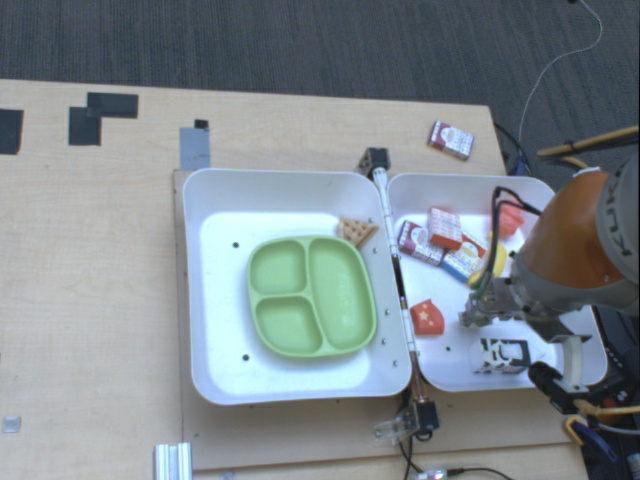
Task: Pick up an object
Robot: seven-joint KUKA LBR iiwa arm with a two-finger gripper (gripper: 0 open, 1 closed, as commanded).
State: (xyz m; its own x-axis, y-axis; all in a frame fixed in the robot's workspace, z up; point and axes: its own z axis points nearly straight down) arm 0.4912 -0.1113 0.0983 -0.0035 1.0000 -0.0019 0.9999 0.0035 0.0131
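Hanging low over the right bin (455,366), the gripper (482,310) sits toward that bin's 4 o'clock side, taking 12 o'clock as the top of the view. Whether it is released or clenched I cannot tell, and nothing can be seen held in it.

The likeliest thing to pick is the wedge (427,317), red, lying on the bin floor at the gripper's 9 o'clock. It is near the gripper but apart from it, close to the wall shared with the left bin (215,268). It looks stubby, with no clear long axis, so I judge the coming move to be a short shift toward 9 o'clock and a drop, with the wall leaving little room.

Further off, at the gripper's 11 o'clock, three small boxes crowd together. The blue box (463,260) and the dark box (418,243) both run from 10 to 4 o'clock. The red box (445,226) is against them, though whether it lies on top I cannot tell. At 1 o'clock an orange thing (510,218) lies partly behind the arm.

The left bin holds a plate (340,288), green, with nothing in its three compartments. A waffle piece (355,231) sits just beside the plate's rim at 1 o'clock.

Farthest, at 12 o'clock beyond the right bin's rim, a packet (451,140) lies out on the bench (100,268)
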